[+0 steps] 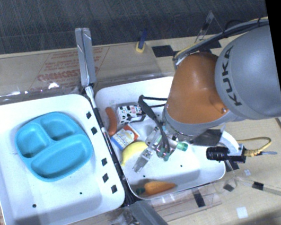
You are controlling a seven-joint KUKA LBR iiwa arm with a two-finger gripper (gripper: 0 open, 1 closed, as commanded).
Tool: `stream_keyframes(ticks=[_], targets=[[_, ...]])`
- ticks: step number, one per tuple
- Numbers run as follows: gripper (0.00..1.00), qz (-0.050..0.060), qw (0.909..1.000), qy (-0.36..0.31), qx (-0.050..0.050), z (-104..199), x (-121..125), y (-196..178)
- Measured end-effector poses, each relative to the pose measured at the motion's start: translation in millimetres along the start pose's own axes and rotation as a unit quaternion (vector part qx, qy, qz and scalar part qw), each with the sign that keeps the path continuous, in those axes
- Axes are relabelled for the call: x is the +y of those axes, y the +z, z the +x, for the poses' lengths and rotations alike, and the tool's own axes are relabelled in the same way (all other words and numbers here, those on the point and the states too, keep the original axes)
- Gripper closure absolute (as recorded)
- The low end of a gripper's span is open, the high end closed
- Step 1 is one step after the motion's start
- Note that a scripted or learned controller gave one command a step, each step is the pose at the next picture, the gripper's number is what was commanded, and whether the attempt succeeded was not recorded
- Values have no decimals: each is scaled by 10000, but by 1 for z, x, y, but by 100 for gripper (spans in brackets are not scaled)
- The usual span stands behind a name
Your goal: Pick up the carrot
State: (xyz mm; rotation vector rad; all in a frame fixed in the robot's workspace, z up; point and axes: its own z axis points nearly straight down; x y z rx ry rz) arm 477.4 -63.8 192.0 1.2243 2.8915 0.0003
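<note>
The carrot (pixel 157 187) is orange and lies flat along the near wall of the right bin (pixel 195 177). My gripper (pixel 149 154) hangs above the middle of that bin, higher in the view than the carrot and apart from it. Its metal fingers (pixel 141 162) point left toward a yellow lemon-like fruit (pixel 132 151). Nothing shows between them. The arm's orange band and grey body cover the bin's right half.
A sausage (pixel 111 119), a black-and-white packet (pixel 128 112) and an orange-blue packet (pixel 124 137) lie in the right bin's left part. The left bin (pixel 18 211) holds a blue divided tray (pixel 54 145). A black divider strip runs between the bins.
</note>
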Motion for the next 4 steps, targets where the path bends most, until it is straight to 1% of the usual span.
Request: stream_keyframes(ticks=[1,2,3,4], targets=[[0,5,9938,-1107,14,-30,-28,101],[100,1,9936,-1133,12,-30,-28,91],[100,2,9993,370,2,25,30,0],[100,16,9950,998,17,39,37,1]])
